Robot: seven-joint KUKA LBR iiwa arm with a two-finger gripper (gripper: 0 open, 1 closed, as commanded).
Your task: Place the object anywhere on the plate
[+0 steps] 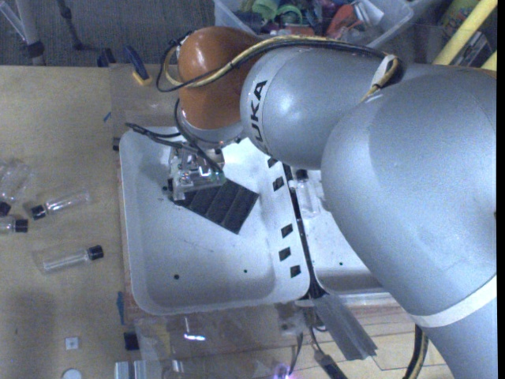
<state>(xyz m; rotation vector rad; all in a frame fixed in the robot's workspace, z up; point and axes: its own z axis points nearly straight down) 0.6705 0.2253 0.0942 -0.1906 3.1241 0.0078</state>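
Observation:
My gripper (188, 181) hangs low in the upper part of the left white bin (130, 243), under the orange band of the wrist (207, 77). Its tip sits at the upper left corner of a dark, ribbed, flat rectangular slab (225, 205) that lies at a slant on the bin floor. The tip looks to be touching the slab or just above it. Whether anything is held is hidden by the gripper body. The arm's grey bulk covers most of the right bin (335, 255).
Several clear vials with black caps (69, 257) lie on the wooden bench left of the bins. A tub of colourful items (316, 2) stands at the back. The lower half of the left bin floor (205, 267) is bare white.

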